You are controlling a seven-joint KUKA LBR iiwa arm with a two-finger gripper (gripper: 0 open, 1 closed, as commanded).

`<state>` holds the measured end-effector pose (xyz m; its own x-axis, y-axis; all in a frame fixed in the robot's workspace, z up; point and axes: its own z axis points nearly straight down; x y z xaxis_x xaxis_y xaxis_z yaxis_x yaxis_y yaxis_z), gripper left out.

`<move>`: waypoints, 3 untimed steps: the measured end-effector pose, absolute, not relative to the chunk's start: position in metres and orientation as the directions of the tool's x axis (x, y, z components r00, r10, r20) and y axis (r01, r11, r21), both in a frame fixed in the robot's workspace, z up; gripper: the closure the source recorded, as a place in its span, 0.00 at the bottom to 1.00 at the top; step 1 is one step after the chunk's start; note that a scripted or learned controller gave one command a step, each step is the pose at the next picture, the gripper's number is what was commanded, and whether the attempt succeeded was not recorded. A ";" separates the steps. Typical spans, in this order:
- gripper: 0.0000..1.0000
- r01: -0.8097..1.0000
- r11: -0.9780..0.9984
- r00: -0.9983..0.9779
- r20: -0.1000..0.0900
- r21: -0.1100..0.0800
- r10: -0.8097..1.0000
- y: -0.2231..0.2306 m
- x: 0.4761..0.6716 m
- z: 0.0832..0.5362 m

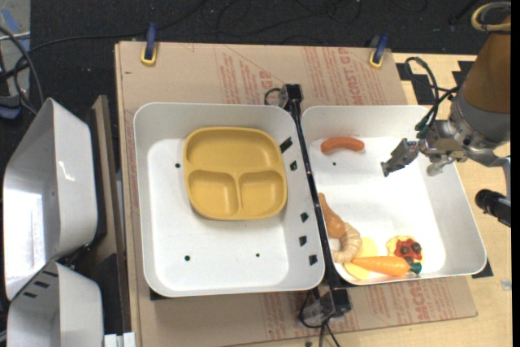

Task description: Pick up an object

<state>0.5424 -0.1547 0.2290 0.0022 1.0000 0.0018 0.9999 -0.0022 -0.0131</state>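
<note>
My gripper (398, 159) hangs over the right bin (455, 199), toward its far right side, with the wrist tilted so the dark tool points left and slightly down. I cannot tell how wide it stands from this slant, and I see nothing caught in it.

The closest candidate is the sausage (342, 145), lying alone on the bin floor at the far end, left of my tool and apart from it. I judge it to be a light plastic toy, smooth and somewhat slippery, stiff enough not to crush. It lies lengthwise left to right, so I would close across its short width at the middle, where the curve is fattest and the ends cannot pivot out.

The near corner is harder. A carrot (380, 264) lies against a pale croissant-like piece (345, 238) and a flat yellow slice (370, 246), with a small pizza-like toy (406, 247) just beside them. Those touch one another and sit close to the bin wall, so a grasp there risks nudging neighbours.

The left bin (162, 175) holds a yellow divided plate (236, 172), broad and flat, poor for a two-finger pinch.
</note>
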 end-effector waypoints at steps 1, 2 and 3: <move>0.00 1.000 0.001 -0.001 -0.001 0.000 1.000 -0.154 0.545 0.236; 0.00 1.000 -0.001 0.001 0.001 -0.004 1.000 -0.149 0.540 0.191; 0.00 1.000 -0.001 0.001 0.001 -0.004 1.000 -0.145 0.538 0.147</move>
